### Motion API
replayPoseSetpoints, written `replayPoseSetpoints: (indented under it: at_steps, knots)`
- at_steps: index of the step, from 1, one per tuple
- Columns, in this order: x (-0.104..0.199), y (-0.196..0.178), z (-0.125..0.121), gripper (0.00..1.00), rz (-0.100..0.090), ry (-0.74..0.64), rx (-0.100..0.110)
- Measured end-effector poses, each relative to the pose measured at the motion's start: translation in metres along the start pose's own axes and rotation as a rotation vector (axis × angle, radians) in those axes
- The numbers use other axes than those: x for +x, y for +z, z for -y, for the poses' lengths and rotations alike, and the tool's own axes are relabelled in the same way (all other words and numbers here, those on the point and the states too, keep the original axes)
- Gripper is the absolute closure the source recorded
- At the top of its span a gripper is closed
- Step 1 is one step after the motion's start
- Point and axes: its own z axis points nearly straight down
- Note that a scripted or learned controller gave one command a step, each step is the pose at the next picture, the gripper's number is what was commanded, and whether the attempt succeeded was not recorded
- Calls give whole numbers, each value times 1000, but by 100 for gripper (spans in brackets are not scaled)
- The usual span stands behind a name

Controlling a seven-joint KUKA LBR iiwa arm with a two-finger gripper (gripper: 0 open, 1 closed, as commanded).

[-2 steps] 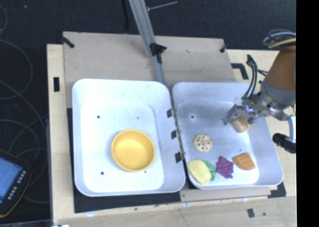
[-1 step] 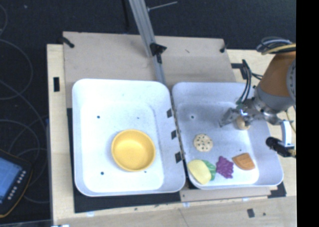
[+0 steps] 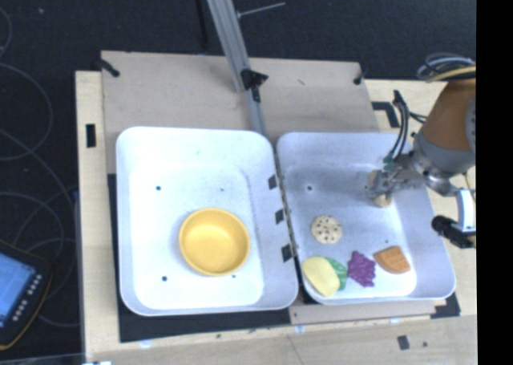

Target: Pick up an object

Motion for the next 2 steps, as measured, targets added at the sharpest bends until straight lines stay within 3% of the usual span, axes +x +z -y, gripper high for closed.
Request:
replayPoseSetpoints:
  at_steps: [1, 2]
  knots:
    - [6, -49, 2, 100, -4, -7, 11]
    - [-1, -113, -2, 100, -2, -8, 8]
